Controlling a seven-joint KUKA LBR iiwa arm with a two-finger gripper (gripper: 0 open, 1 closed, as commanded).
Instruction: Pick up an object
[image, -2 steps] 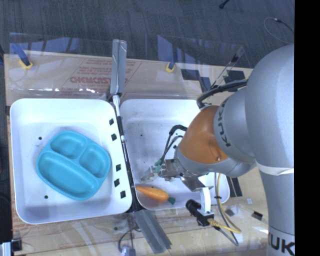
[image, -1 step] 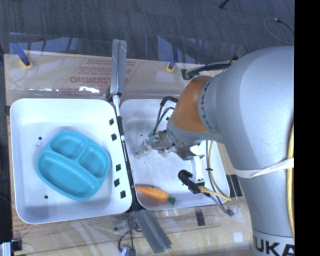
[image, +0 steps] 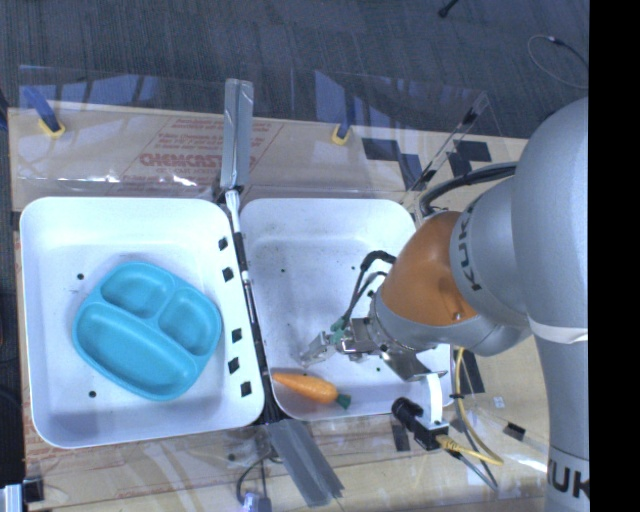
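An orange carrot (image: 306, 387) with a small green end lies flat near the front edge of the right bin (image: 300, 240). My gripper (image: 318, 349) hangs low over that bin, a little above and behind the carrot, reaching in from the right. Nothing shows between its fingers. A light blue divided tray (image: 147, 329) lies in the left bin (image: 60, 240).
A raised divider with black clips (image: 238, 290) runs between the two bins. The arm's grey and orange body (image: 440, 285) covers the right bin's right side. Cables and a black bracket (image: 425, 420) sit past the front right rim.
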